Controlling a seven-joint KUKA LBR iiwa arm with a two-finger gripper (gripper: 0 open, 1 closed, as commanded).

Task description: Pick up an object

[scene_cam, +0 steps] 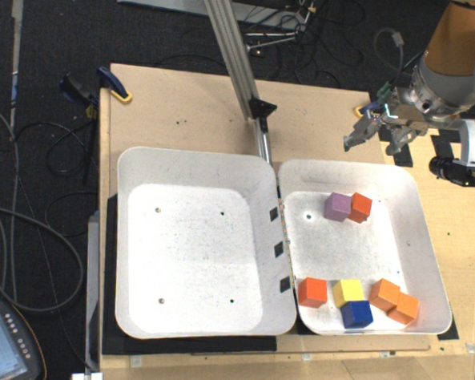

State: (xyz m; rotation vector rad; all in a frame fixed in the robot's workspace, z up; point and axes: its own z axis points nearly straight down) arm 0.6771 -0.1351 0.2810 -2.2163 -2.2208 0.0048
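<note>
In the camera view, the gripper (pixel 378 140) is seen above the bench (pixel 194 110), beyond the far rim of the right bin (pixel 427 237); its fingers are spread apart with nothing between them; a purple cube (pixel 338 206) touching an orange cube (pixel 361 207) is found in that bin's far part; along its near edge, orange, yellow and blue cubes are clustered; the left bin (pixel 131 219) is placed alongside
</note>
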